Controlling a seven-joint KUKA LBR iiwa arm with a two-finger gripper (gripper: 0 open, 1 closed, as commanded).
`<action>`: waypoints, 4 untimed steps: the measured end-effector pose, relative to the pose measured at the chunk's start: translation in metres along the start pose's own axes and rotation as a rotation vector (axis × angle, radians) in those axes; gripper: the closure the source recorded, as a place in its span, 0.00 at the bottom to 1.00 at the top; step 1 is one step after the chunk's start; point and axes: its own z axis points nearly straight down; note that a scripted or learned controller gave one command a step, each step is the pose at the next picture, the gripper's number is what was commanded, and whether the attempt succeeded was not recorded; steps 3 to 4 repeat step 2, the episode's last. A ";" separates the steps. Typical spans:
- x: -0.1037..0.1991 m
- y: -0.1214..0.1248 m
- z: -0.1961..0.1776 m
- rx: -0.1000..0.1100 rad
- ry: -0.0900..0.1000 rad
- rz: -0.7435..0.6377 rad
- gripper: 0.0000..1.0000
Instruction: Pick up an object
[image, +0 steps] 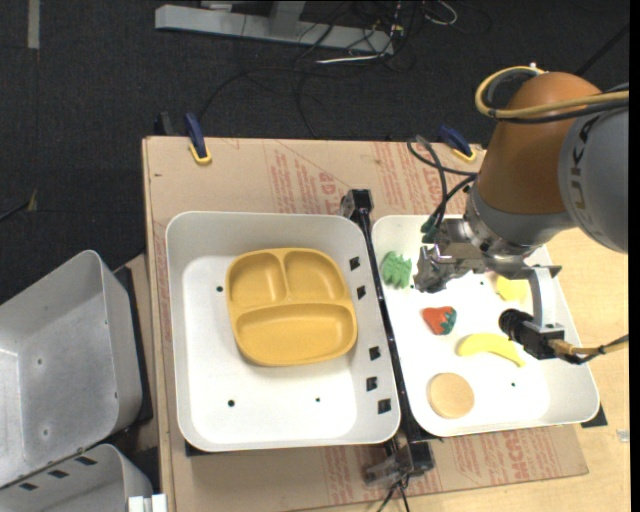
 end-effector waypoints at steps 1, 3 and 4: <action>0.055 0.021 -0.003 -0.003 0.001 -0.001 1.00; 0.099 0.029 0.006 -0.002 -0.001 0.000 1.00; 0.099 0.029 0.006 -0.002 -0.001 0.000 1.00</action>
